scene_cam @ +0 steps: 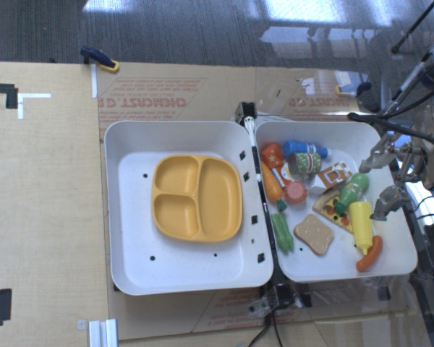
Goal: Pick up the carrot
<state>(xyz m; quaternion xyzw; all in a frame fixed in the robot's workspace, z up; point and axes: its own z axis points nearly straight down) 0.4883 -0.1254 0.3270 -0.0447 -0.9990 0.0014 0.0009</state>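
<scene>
Right bin (398, 262): slim orange carrot (273, 183)

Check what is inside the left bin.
The left bin holds a yellow divided plate with nothing visible in its three compartments. Around it, bare white floor with small dark dots. The floor under the plate is covered.

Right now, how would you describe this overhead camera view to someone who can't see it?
An orange carrot lies among toy foods along the left wall of the right bin; the gripper hovers at its far right. The left bin holds a yellow divided plate.
</scene>
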